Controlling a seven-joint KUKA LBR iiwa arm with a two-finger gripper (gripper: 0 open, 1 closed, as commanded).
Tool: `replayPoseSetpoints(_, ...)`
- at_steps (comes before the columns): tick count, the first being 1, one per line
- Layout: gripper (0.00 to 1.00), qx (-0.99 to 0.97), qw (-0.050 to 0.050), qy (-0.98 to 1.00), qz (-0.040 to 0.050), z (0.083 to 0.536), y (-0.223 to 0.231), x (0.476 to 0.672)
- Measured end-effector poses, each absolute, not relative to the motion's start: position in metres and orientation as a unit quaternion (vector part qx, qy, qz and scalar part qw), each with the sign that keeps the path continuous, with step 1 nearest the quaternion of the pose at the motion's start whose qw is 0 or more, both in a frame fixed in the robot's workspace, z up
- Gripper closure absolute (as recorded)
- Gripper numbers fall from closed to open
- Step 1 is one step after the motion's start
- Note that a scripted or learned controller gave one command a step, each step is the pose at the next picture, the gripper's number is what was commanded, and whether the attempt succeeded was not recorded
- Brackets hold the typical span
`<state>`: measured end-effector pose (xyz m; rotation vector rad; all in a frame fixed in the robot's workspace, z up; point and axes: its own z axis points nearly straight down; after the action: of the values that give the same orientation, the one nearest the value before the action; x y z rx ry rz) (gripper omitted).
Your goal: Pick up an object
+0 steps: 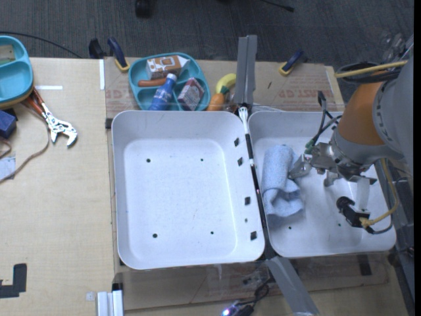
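A pale blue rolled cloth (279, 183) lies in the right bin (316, 239), close to that bin's left wall, with one end bunched up toward the front. My gripper (300, 168) is low in the right bin, right against the cloth's right side at mid-height. The grey arm with its orange band (360, 116) comes in from the right above the bin. The wrist body hides how the gripper meets the cloth.
The left bin (131, 176) sits beside it. Behind the bins stand a teal tray (139, 84) with small items and a banana (225, 83). A wrench (59, 131) lies at the far left. A black connector with a yellow cable (352, 210) hangs under the wrist.
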<state>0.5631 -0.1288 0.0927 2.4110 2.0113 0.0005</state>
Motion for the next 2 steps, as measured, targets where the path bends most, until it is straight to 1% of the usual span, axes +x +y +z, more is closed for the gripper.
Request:
replayPoseSetpoints(1,0.00,0.752,-0.001,0.659,0.0024,0.093,-0.206,0.563)
replayPoseSetpoints(2,0.00,0.740,0.001,0.673,0.0009,0.093,-0.204,0.606)
